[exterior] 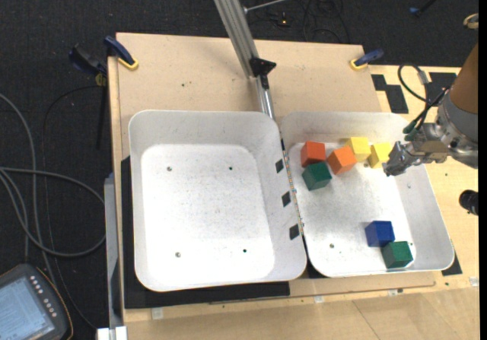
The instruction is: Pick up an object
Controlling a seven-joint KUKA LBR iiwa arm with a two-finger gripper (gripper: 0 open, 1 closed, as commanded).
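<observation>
Two shallow white bins sit side by side on the desk [190, 80]. The left bin [144, 133] and the right bin [430, 201] touch along their inner edges.

Seven small blocks lie in the right bin. Near its upper middle is a cluster: an orange-red block [313, 153], a green block [316, 176] just below and touching it, an orange block [342, 158] beside them, then a yellow block [359, 149] and a second yellow block [380, 154] further right. These are roughly cube-shaped, so none shows a clear long axis; the orange block is turned slightly askew to the bin's edges. Well apart, near the lower right corner, a blue block [379, 233] sits touching a dark green block [397, 254].

The arm reaches in from the right, and its hand [399, 160] points leftward, low over the bin's right side, just beside the second yellow block. Whether the hand is released or clenched cannot be told, and no block is seen between its fingers.

A slanted metal pole [232, 15] crosses the desk's top.
</observation>
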